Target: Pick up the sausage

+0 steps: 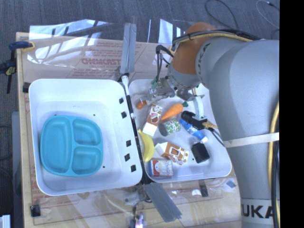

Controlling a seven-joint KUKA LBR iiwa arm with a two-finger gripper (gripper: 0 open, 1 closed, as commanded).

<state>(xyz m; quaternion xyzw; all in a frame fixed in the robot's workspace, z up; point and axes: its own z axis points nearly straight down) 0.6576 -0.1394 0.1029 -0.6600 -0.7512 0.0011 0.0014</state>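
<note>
Over right bin (pixel 216 167) far end | gripper (pixel 164 90) above clutter, grip state cannot be told | step: approach | sausage (pixel 141 104) lies just left | next: shift left, descend.

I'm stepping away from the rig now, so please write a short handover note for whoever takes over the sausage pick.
Gripper: the two-finger gripper is low over the far end of the right white bin; whether it is open or shut cannot be made out.
Things: the small reddish-brown sausage lies on the bin floor just left of the gripper. An orange carrot and a yellow banana lie nearby. The blue divided plate sits in the left white bin.
Done: nothing visibly lifted.
Left: grasp and raise the sausage.
</note>
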